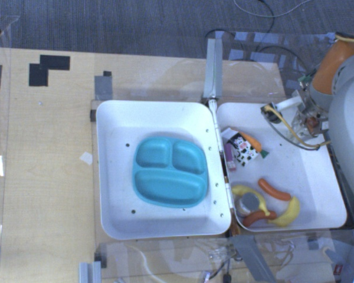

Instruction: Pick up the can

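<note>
Wooden bench (47, 175) under a slanted overhead look, two white bins side by side on it, dark carpet beyond. And there's the can (248, 203), standing on end at the near left corner of the right bin (310, 175), grey lid facing up. It's crowded: a yellow banana (288, 212) curls round its right side, one red sausage (274, 189) lies just beyond, another (256, 217) is tucked against its near edge. That packing could make a clean pinch awkward, I'd say. Further up the bin's left wall sits a black-and-white spotted box (243, 149) with an orange carrot (252, 141) beside it. Over in the left bin (115, 158), a blue divided plate (168, 171) lies flat at the centre, well clear of the action. The gripper (310, 119) hovers over the right bin's far right corner, well apart from the can, wrapped in cables, with the orange-banded arm cut off at the edge. Spread or pressed together? Can't tell from here; nothing is seen pinched in it.
</note>
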